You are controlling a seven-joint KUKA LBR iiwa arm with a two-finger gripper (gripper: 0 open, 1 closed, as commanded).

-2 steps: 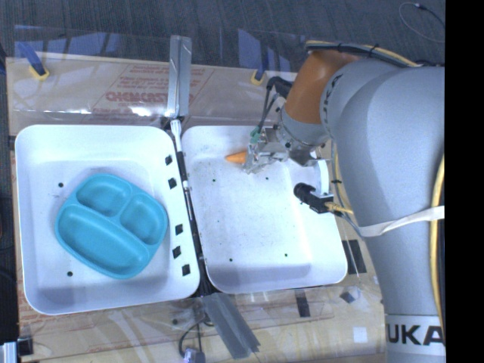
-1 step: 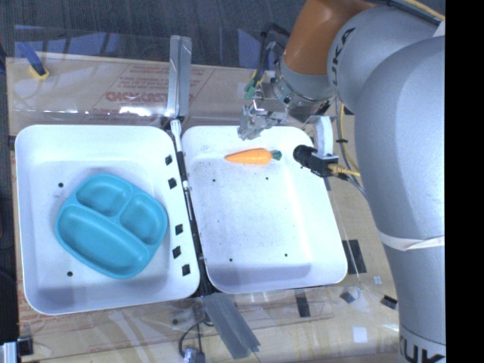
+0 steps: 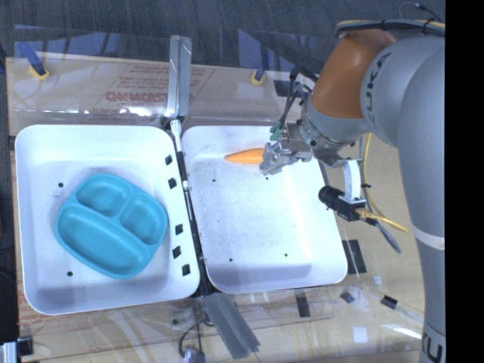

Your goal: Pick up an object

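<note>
An orange carrot (image 3: 243, 156) lies pointing left near the back of the right white bin (image 3: 302, 267). My gripper (image 3: 270, 162) is low in this bin, right at the carrot's thick right end, and touches or overlaps it. The metal of the gripper hides that end, so a hold on the carrot cannot be made out. A blue divided plate (image 3: 111, 224) rests in the left white bin (image 3: 38, 278), far from the gripper.
A raised divider with black clips (image 3: 181, 203) separates the two bins. The right bin's back wall (image 3: 227, 131) runs just behind the carrot. The arm's grey and orange body (image 3: 355, 74) hangs over the right bin's back right corner.
</note>
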